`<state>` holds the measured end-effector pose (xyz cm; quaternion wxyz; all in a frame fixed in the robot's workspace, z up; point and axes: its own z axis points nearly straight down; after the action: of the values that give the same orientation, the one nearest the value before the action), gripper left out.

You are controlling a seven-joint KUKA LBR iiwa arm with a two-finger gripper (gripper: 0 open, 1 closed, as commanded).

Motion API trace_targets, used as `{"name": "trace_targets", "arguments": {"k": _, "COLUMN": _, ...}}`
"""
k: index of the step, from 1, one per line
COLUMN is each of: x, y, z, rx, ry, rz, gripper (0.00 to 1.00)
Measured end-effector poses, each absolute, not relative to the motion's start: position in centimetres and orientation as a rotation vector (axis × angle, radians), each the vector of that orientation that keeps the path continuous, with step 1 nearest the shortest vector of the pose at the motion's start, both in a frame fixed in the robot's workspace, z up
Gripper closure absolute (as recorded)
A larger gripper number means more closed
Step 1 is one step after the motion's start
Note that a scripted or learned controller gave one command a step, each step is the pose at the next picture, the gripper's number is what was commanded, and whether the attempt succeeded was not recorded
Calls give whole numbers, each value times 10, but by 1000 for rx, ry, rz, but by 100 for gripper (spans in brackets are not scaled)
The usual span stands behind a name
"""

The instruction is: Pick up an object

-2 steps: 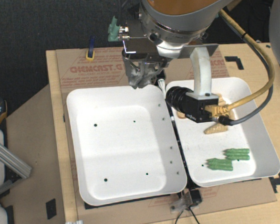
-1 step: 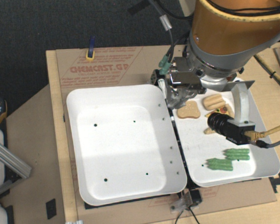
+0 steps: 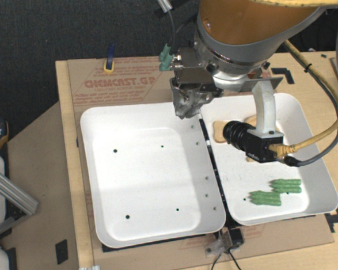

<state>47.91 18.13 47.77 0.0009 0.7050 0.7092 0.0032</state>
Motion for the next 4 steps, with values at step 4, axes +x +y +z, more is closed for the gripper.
{"name": "trace_targets", "arguments": {"k": 4, "x": 479, "y": 225, "z": 297, "rx": 2221, "ry": 2228, "rz": -6, "gripper": 100}}
